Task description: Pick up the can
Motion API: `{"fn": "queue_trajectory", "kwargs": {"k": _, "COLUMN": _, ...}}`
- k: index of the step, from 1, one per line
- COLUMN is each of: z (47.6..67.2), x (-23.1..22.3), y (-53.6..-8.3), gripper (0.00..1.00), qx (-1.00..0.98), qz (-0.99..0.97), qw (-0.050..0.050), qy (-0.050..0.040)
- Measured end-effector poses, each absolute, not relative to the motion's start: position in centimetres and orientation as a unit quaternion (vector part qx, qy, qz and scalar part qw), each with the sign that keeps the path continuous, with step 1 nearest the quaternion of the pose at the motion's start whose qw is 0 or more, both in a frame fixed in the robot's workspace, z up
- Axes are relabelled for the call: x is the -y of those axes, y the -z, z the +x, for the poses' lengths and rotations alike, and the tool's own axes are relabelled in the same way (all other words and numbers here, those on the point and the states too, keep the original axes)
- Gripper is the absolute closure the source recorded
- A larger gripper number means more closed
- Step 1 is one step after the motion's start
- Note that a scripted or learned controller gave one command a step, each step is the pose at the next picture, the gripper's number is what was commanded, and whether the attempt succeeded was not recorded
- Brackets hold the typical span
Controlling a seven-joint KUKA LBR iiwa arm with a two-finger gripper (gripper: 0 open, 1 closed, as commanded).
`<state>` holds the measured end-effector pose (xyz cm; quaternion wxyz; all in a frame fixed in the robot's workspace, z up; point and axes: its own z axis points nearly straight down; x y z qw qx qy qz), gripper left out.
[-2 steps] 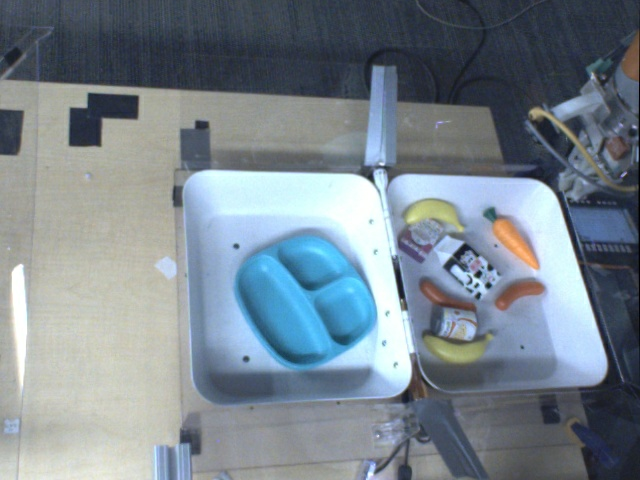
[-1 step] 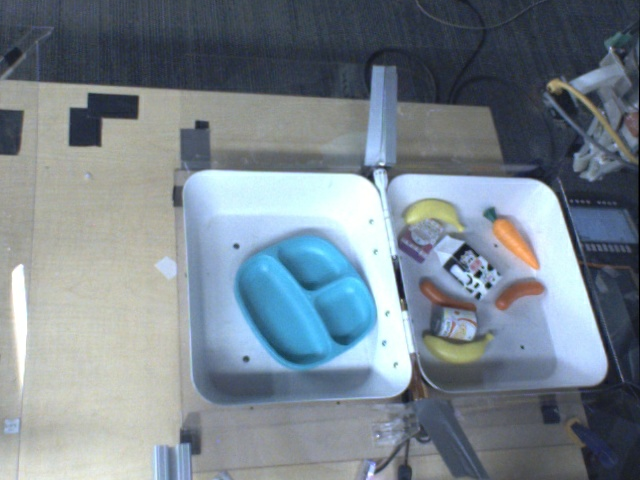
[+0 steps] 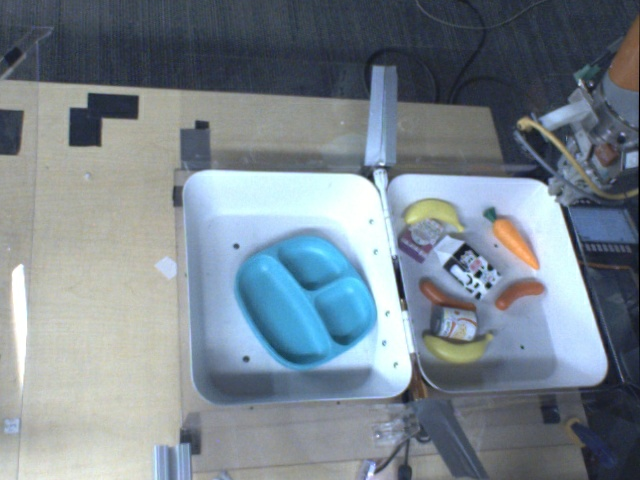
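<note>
The can (image 3: 456, 322) is small, with a pale and orange label. It lies in the right bin (image 3: 575, 353) near the front, touching a yellow banana (image 3: 457, 347) just in front of it. My gripper (image 3: 585, 153) hangs over the bin's far right corner, well away from the can, amid cables and wrist hardware. Nothing shows beneath it.
The right bin also holds a second banana (image 3: 432, 211), a greyish packet (image 3: 424, 237), a cow-patterned carton (image 3: 469, 269), a carrot (image 3: 515, 241) and two sausages (image 3: 446, 295) (image 3: 520, 292). In the left bin (image 3: 205, 268) lies a blue divided plate (image 3: 304, 299).
</note>
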<state>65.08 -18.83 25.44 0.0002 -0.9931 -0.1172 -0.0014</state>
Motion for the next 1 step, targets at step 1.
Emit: {"fn": "queue_trajectory", "kwargs": {"k": 1, "z": 65.38, "x": 20.47, "y": -32.72, "gripper": 1.0, "qx": 0.151, "qz": -0.989, "qw": -0.001, "qy": 0.0031}}
